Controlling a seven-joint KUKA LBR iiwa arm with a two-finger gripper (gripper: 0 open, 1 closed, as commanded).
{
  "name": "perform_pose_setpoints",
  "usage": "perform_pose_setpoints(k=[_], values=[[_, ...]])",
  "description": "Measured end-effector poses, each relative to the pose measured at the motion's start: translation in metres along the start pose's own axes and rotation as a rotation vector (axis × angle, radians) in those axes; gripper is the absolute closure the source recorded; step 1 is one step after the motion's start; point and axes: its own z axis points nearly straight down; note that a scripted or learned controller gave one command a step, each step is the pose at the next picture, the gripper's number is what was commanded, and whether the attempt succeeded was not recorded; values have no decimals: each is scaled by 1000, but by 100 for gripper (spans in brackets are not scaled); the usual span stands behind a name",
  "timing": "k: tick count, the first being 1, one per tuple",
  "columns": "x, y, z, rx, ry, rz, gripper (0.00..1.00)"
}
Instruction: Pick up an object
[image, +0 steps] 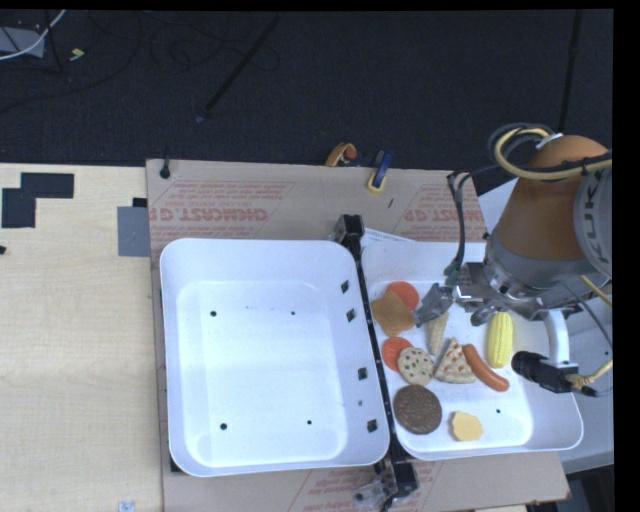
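Where tool (437, 303) hovers: tan toy bread (393, 314).

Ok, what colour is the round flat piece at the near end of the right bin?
Dark brown, like a burger patty; the camera view shows it plainly.

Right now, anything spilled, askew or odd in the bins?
Nothing stands out. The toy food, including the yellow corn cob and brown round patty, lies inside the right white bin, none over its rim.

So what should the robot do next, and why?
Probably lower the gripper a little. It hangs over the toy food in the right bin, between the toast and the corn, and nothing shows between its fingers yet.
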Motion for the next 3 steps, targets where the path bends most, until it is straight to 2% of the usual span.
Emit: perform_pose_setpoints(k=[1, 2, 3], values=[[14, -33, 106, -12, -7, -1, 0], [10, -31, 90, -15, -7, 9, 100], [104, 46, 0, -14, 1, -10, 100]])
